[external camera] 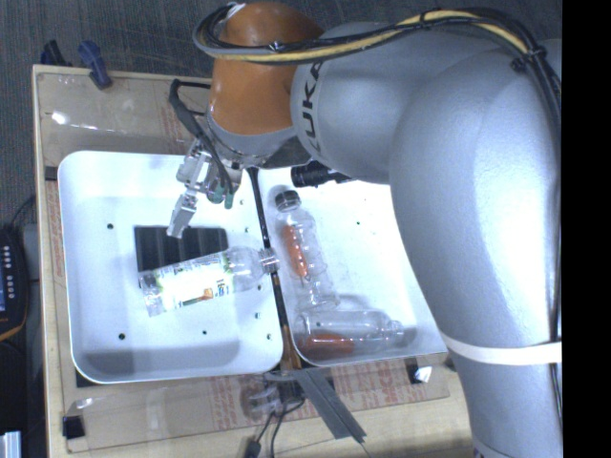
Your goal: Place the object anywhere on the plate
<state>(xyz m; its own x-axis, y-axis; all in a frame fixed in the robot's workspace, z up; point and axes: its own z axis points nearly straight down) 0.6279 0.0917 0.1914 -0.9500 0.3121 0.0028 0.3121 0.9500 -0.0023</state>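
Note:
A clear plastic bottle with a printed label lies on its side in the left bin. It rests across the lower edge of the black square plate, its cap end pointing right toward the bins' divider. My gripper hangs just above the plate's upper right corner, apart from the bottle, with nothing seen in it. The orange wrist band sits directly above it.
The left white bin holds the plate and bottle. The right bin holds two clear bottles with orange contents, one upright-angled and one lying along the front. The arm's grey body covers the right side.

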